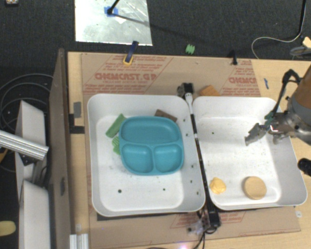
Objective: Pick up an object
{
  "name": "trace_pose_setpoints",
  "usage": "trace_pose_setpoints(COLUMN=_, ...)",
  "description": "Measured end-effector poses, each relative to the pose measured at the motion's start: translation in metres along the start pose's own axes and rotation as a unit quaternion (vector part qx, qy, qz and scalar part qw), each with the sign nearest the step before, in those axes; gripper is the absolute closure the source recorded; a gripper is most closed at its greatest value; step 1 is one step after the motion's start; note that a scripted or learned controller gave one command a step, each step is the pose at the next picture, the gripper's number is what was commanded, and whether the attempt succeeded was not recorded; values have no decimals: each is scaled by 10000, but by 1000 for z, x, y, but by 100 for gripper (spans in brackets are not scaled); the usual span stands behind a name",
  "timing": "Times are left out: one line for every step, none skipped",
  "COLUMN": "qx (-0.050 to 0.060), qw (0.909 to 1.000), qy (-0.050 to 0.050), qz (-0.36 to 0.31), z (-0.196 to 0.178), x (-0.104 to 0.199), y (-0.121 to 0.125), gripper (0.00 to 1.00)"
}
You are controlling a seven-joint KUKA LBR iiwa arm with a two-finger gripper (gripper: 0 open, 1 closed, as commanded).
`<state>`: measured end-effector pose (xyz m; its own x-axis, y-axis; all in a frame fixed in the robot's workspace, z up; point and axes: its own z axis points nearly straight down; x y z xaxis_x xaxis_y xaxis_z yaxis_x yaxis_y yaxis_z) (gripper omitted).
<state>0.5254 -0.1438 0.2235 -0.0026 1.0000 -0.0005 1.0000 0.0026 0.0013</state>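
Leftmost, the left bin (101,191) sits in the middle of the frame with a blue divided plate (151,144) lying flat in it. A green piece (114,126) pokes out from under the plate's upper-left edge and a brown piece (166,115) from its upper-right edge; both are partly covered, so what they are is hard to tell. Right of the divider, the right bin (233,113) carries two loose things near its lower edge: a small yellow lump (217,185) and, just right of it, a flat tan disc (255,187), the two lying close but apart. Further right and higher in the frame, the claw (255,133) hangs over the upper right part of this bin, reaching in from the frame's right edge. Whether it is wide or narrow I cannot tell at this angle, and nothing shows in it. By my reading, the approach is in hand and no grasp has begun. The next move calls for travelling toward the frame's lower edge to stand over the disc or lump, then descending. The disc looks smooth, round and low, so a grip across its edges seems needed.
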Motion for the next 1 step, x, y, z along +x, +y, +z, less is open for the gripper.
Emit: trace_pose_setpoints(qx=23, qw=10000, qy=19, qz=-38, z=101, x=63, y=46, gripper=0)
